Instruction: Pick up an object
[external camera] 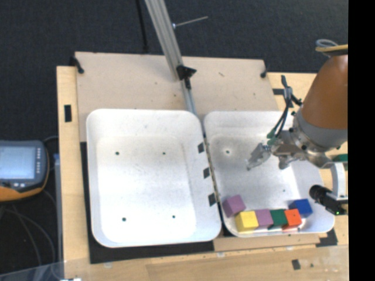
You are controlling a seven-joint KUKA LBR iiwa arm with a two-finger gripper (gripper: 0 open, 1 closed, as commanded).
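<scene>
Its fingers spread with nothing between them, the gripper (270, 157) hangs over bare floor in the right bin (246, 124), since the coloured blocks (266, 216) crowd that bin's near wall.

The right bin (234, 127) is the landmark; the left bin (146, 177) lies just beside it to the left, their edges touching; a row of blocks (266, 217) lies in the right bin along its near wall, at the right-hand end; the gripper (270, 156) hangs over the right bin's middle, behind the blocks; a slanted rail (167, 34) rises behind the bins' shared edge.
</scene>
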